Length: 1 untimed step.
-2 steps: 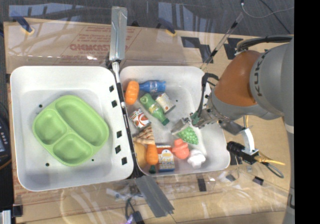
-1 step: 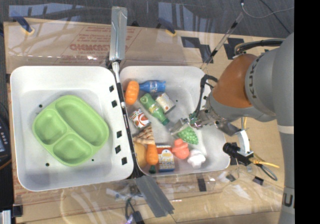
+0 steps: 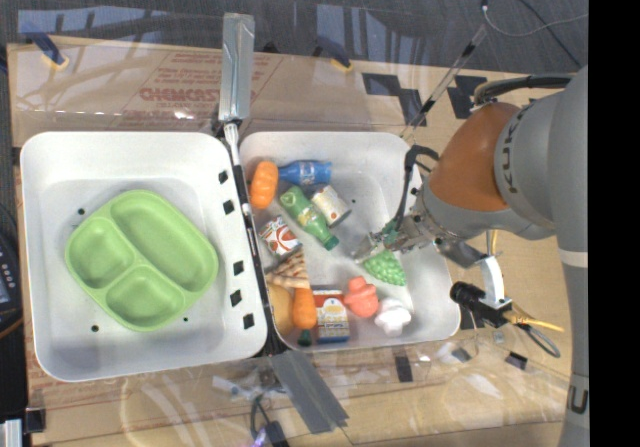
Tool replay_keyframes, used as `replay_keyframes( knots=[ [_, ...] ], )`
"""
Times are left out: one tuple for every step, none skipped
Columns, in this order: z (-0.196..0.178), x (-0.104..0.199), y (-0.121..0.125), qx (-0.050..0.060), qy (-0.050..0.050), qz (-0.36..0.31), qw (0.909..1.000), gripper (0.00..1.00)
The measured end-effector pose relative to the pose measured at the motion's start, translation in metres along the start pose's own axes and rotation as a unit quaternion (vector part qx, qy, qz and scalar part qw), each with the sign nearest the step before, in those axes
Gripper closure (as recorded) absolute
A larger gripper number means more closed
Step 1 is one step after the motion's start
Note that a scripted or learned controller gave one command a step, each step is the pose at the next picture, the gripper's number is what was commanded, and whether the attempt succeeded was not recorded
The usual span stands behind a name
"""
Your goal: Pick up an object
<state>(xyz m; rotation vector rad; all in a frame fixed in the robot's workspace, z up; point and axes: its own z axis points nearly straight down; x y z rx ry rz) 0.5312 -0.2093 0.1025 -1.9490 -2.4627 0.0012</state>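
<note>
The right bin [image 3: 375, 157] holds a jumble of toy food. My gripper [image 3: 386, 239] is low in the bin's right half, just above and touching the top of a bumpy green item [image 3: 386, 269]. To its left lie a green bottle [image 3: 305, 215] and a small tin can [image 3: 330, 205]. Along the near side are a pink toy [image 3: 362, 297] and a white item [image 3: 394, 316]. The arm's orange band [image 3: 472, 167] covers the bin's right wall.
A carrot [image 3: 263, 184] and a blue bottle [image 3: 305, 173] lie at the far left of the right bin. A red-white can [image 3: 280, 235], another carrot [image 3: 305, 307] and a small box [image 3: 331, 314] sit near the front. The left bin [image 3: 60, 160] holds a green divided plate [image 3: 142, 257].
</note>
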Motion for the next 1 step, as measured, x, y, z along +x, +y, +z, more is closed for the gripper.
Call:
replay_keyframes(
  knots=[
    [-0.1047,-0.0138,0.0556,-0.001,-0.001,0.013,0.9999,1.00]
  ],
)
